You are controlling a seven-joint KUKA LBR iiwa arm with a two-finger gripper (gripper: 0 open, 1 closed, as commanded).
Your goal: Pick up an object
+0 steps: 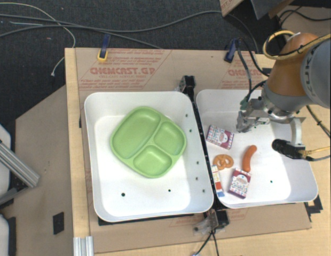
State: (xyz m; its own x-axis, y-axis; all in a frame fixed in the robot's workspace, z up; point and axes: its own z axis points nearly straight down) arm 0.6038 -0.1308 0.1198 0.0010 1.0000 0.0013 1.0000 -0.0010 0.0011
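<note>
White plastic bins sit side by side on the bench: in the camera view the left bin carries a green divided plate, while the right bin holds the small things on offer. These are a pink-and-white packet, a pretzel, an orange sausage, a red-and-white carton and a thin stick-shaped pack along the bin's left wall. The gripper hangs over the upper part of the right bin, just to the right of the pink-and-white packet and above the sausage, with nothing visibly held; whether it is spread or closed cannot be told from this slant. By my reading, the approach step is in hand and no grasp is made yet. The next move likely calls for settling over one item, perhaps the nearby packet or sausage, and lowering squarely onto it.
</note>
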